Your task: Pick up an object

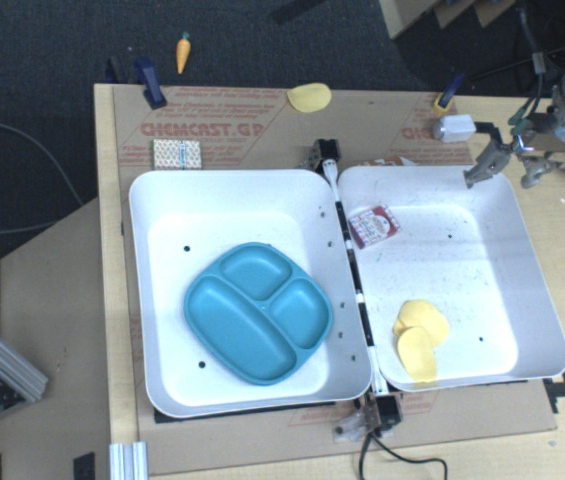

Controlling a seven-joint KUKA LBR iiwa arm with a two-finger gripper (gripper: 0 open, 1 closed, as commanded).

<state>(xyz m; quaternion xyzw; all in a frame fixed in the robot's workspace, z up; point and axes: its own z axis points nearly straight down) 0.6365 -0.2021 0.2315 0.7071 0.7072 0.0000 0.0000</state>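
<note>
Camera view shows the gripper (510, 162) open and empty above the right bin (492, 363), while the yellow chips (420, 336) look light, thin and crumbly, best pinched gently by the edges.

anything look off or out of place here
A few things lie outside the bins: a yellow piece and a patterned packet on the board behind them, and a small carrot on the dark floor beyond. Nothing looks spilled or broken.

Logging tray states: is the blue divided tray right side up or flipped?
Right side up: the blue divided tray shows its three hollow compartments facing up, lying in the left bin.
</note>
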